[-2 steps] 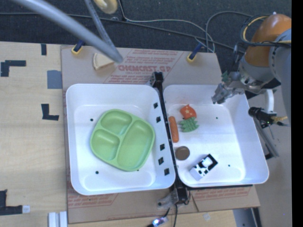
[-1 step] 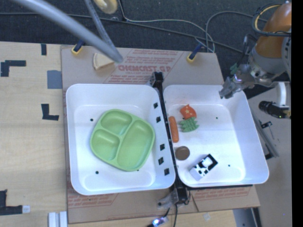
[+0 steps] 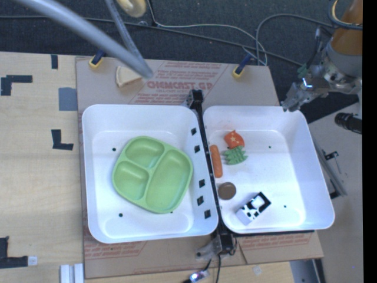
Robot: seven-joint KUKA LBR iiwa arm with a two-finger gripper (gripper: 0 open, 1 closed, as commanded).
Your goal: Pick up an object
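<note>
Here, pincer (image 3: 293, 103) above right bin's (image 3: 306, 158) upper rim, grip state unclear, carrot (image 3: 217, 160) beside the divider

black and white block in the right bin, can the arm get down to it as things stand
Probably yes. The black and white block lies alone near the right bin's front edge, apart from the brown disc, with nothing over it. The gripper sits above the bin's far right corner.

Two white bins (image 3: 94, 158); one green divided plate (image 3: 153, 174); one carrot (image 3: 217, 161); one strawberry (image 3: 234, 139); one green leafy toy (image 3: 235, 155); one brown disc (image 3: 227, 190); one black-and-white block (image 3: 253, 207).
</note>
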